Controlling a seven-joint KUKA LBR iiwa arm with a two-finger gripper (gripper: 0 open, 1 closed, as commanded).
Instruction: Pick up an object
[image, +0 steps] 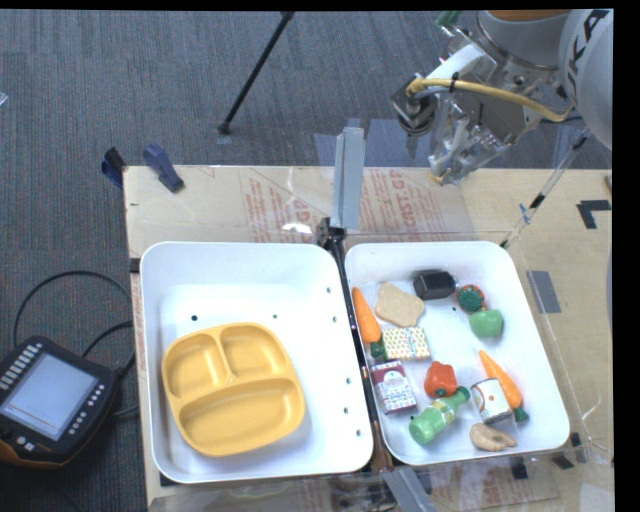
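Overhead view of the bench. The gripper (452, 170) hangs at the end of the arm (520, 60), raised above the bench beyond the far rim of the right bin (545, 330); nothing lies between its fingers, and whether they are spread or pressed together cannot be told from this angle. A yellow hose (500, 92) loops across the wrist.

All loose objects sit below and nearer the camera than the gripper, in the right bin. Closest to the gripper are a black block (434, 284) and a slice of bread (399, 304), with a small red-and-green fruit (469, 296) and a green apple (487, 322) just beside them. A carrot (365, 317) lies along the bin's left wall. Further from the gripper lie a patterned cracker box (406, 344), a dark red carton (393, 387), a red pepper (440, 379), a green bottle (436, 418), a second carrot (499, 378) resting against a small can (489, 400), and a tan nut-like piece (492, 436) at the near edge.

Well to the gripper's left and below it, the left bin (180, 270) holds a yellow divided plate (233, 388).
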